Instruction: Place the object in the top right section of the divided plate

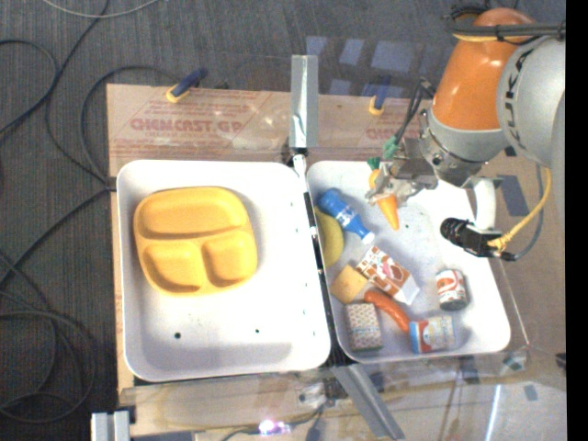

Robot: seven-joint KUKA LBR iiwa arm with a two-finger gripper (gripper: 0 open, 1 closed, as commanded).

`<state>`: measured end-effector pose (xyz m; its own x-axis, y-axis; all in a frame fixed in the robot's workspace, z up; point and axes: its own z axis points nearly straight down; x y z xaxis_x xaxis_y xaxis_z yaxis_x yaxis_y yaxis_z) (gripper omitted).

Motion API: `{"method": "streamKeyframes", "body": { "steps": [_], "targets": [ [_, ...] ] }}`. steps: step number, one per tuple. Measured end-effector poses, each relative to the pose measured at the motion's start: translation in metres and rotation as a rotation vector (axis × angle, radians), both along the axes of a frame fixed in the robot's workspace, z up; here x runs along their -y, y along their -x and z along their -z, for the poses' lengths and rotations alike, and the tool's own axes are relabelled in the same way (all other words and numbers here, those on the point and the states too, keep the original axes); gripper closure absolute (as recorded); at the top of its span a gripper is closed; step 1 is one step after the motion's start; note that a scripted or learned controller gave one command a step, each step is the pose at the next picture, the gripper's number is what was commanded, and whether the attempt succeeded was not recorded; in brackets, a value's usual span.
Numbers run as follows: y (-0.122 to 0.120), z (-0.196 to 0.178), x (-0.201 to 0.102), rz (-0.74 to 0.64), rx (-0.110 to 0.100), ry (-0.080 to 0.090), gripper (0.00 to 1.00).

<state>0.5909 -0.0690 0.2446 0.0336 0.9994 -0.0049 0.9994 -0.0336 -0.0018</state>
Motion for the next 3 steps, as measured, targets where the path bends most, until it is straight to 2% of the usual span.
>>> {"method": "streamKeyframes", "body": {
  "steps": [1,2,3],
  "targets": [
    [0.012,0.062,-0.056,-0.198,-0.001,-0.005,1.0],
    [0.061,0.037,-0.118,-0.356,-0.003,-0.006,1.0],
    [0.075,0.011,-0.19,-0.596,0.0,-0.006,1.0]
  ]
}}
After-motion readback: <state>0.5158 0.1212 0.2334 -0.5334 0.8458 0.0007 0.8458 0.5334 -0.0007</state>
